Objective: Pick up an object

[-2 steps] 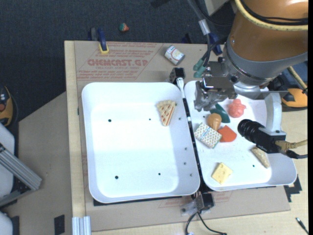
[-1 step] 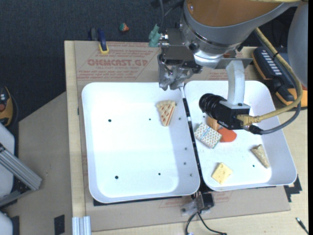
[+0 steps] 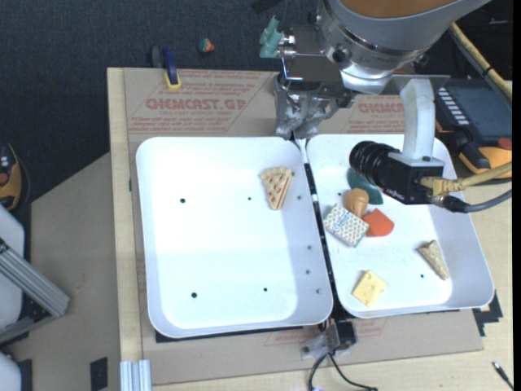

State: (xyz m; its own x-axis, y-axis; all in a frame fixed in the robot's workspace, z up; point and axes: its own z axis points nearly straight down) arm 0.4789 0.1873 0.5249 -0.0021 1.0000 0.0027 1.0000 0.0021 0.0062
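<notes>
My gripper (image 3: 295,125) hangs over the back rim where the two white bins meet, under the arm's grey and orange wrist. A tan waffle-patterned wedge (image 3: 277,186) lies in the left bin (image 3: 203,300), just in front and to the left of the gripper. The right bin (image 3: 407,304) holds a patterned white block (image 3: 346,226), a brown egg-shaped piece (image 3: 356,199), a red-orange piece (image 3: 379,223), a teal piece (image 3: 370,191), a yellow cheese block (image 3: 369,287) and a tan wedge (image 3: 434,259). I see nothing held in the gripper.
A black cylindrical device (image 3: 391,172) on a white bracket (image 3: 418,125) juts over the back of the right bin, with a cable running right. A blue and yellow clamp (image 3: 169,68) sits at the board's back left. The bins' shared wall (image 3: 316,218) runs down the middle.
</notes>
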